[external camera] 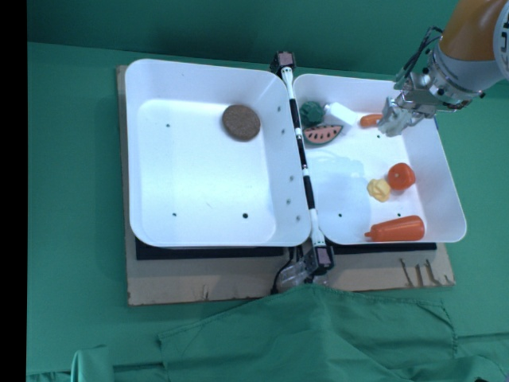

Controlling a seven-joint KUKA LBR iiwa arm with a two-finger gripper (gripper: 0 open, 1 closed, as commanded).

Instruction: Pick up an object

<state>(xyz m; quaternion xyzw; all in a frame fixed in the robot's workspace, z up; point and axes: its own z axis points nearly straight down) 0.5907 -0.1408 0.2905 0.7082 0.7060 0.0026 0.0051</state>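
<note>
Brown disc (241, 122) sits alone, far left of the gripper (392, 126). A small orange piece (371, 120) lies just left of it: drop straight down, centred. Finger spread, can't tell; nothing visibly held.

No text, label, brand, number or sign can be read on anything here, bins and toy pieces included.

2 glossy white plastic bins (159, 86); matt green cloth (318, 341); rough brown cardboard (207, 289) underneath.
</note>
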